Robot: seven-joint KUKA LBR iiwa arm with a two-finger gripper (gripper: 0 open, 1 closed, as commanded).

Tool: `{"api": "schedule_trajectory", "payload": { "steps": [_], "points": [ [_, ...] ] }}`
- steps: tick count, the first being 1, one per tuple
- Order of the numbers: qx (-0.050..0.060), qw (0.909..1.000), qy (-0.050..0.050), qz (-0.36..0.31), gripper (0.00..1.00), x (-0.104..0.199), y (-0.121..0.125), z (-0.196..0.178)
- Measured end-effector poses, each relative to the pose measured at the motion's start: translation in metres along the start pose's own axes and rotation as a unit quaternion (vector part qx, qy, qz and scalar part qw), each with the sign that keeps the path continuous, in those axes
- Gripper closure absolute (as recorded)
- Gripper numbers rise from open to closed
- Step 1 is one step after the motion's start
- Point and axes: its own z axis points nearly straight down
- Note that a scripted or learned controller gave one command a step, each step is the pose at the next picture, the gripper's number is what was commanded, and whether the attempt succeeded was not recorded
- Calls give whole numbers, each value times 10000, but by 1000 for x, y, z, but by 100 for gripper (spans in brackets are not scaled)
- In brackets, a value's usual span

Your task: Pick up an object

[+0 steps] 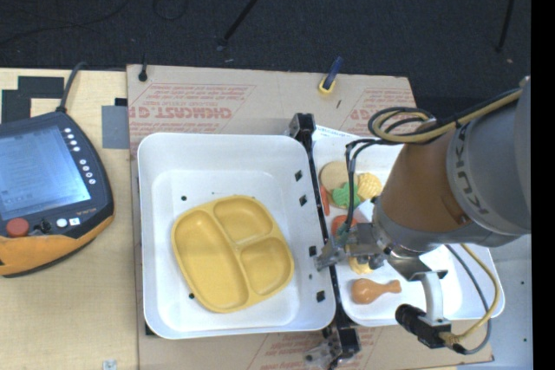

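Note:
The arm's wrist and orange band [425, 186] hang over the right bin [486, 308]. The gripper [340, 252] reaches down at that bin's left wall, near the divider between the bins. Several toy foods lie in the right bin: a tan drumstick [373, 290] just below and right of the gripper, a green piece [347, 193], a yellow corn cob [369, 183], a beige bun [333, 176] and a red-orange piece [341, 226] close above the gripper. Much of the bin is hidden under the arm.
The left bin [165, 160] holds a yellow three-compartment plate [231, 252]. A teach pendant [48, 186] lies on the bench at the far left. Cables [401, 124] loop off the arm above the right bin.

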Motion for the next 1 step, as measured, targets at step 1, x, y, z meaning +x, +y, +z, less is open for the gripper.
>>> {"api": "schedule_trajectory", "payload": {
  "steps": [1],
  "points": [
    [-31,10000,-3,-32,0,67,5,-43]
  ]
}}
